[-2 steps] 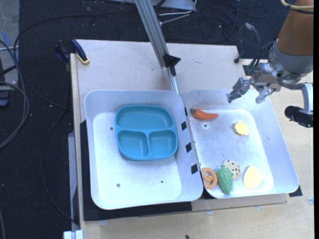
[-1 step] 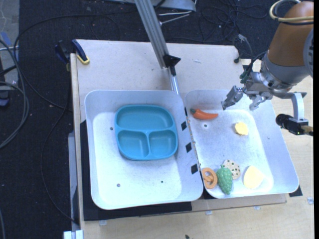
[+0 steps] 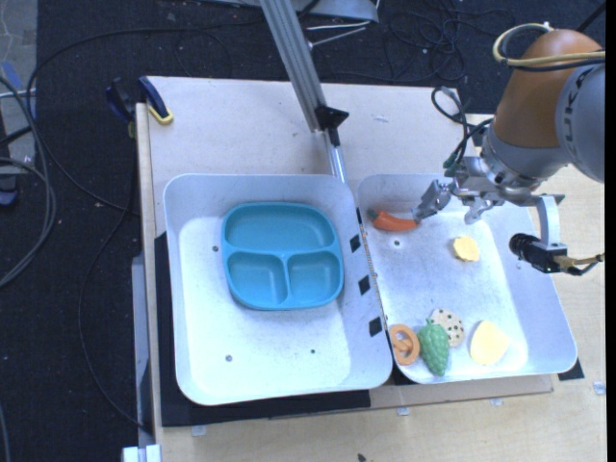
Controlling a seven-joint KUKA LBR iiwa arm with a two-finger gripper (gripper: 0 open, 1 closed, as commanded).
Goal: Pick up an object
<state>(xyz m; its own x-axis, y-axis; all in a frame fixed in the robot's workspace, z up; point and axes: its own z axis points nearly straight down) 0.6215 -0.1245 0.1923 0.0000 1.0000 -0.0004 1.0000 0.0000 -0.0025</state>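
My gripper [image 3: 453,206] hangs over the back of the right bin [image 3: 539,301], open, with nothing between its fingers. One fingertip [image 3: 429,202] is close to the right end of an orange-red sausage-shaped piece [image 3: 395,221] lying near the bin's back left corner. A small yellow chunk [image 3: 467,249] lies just in front of the gripper. At the bin's front sit a pretzel [image 3: 404,343], a green bumpy piece [image 3: 435,348], a speckled cookie [image 3: 447,325] and a yellow wedge [image 3: 488,343].
The left bin [image 3: 192,354] holds a blue divided plate [image 3: 283,255]. A slanted metal pole [image 3: 294,46] runs from the top down to the gap between the bins. The arm's orange band [image 3: 534,89] and cables stand at the right.
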